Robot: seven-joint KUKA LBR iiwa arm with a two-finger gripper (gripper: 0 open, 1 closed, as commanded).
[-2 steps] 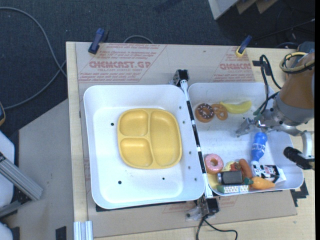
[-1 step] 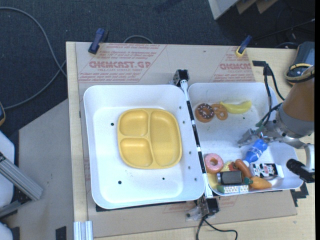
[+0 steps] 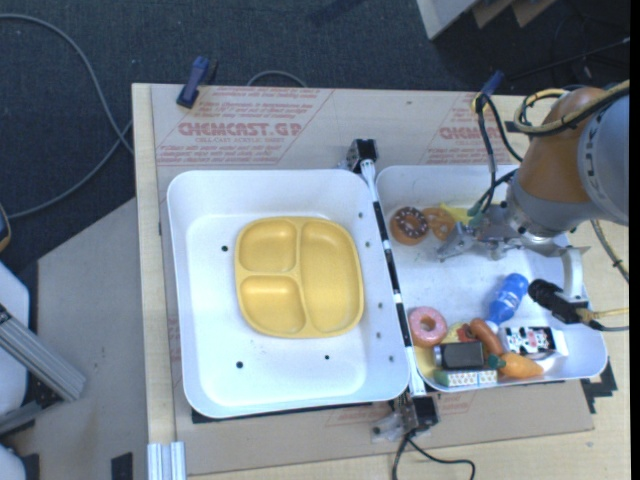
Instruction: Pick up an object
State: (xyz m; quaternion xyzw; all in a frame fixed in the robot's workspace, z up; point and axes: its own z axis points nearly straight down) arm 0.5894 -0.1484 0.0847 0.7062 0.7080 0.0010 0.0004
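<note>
Reaching looks like the step in hand: the gripper (image 3: 455, 243) sits low in the right bin (image 3: 440, 180), right of centre in the frame, its fingers apparently parted and holding nothing. Just to its left lies a chocolate doughnut (image 3: 409, 224), a brown sprinkled ring, lying flat. Next it must settle over the ring and close.

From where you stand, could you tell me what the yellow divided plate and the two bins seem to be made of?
The yellow plate looks like moulded plastic: one even colour, rounded compartment walls and a soft, dull sheen. The left bin and the right bin look like thin, formed white plastic, with smooth rounded rims and faint glare; painted metal cannot be ruled out from the look alone.
</note>
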